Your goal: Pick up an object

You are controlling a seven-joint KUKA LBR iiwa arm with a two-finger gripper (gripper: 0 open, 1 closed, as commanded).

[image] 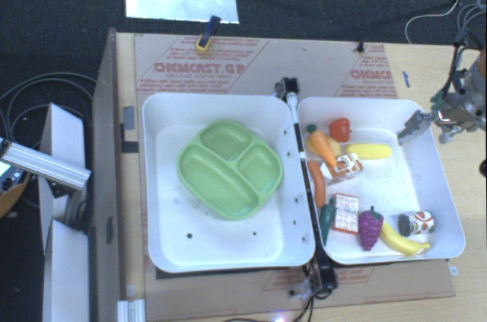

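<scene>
The right bin (pixel 426 176) holds several toy foods. Along its far side lie a red tomato (pixel 340 129), a carrot (pixel 323 148), a yellow corn cob (pixel 369 152) and a small packet (pixel 347 167). Near its front lie a red and white box (pixel 346 212), purple grapes (pixel 370 227), a banana (pixel 403 240) and a small can (pixel 417 222). My gripper (pixel 431 128) hangs over the bin's far right corner, above and to the right of the corn. It is open, with nothing between its fingers (pixel 411 127).
A green divided plate (pixel 230 168) lies in the left bin (pixel 163 237). A second carrot (pixel 316 183) and a green pepper (pixel 326 220) lie against the rim between the bins. Cables (pixel 437 12) trail behind the bench at the right.
</scene>
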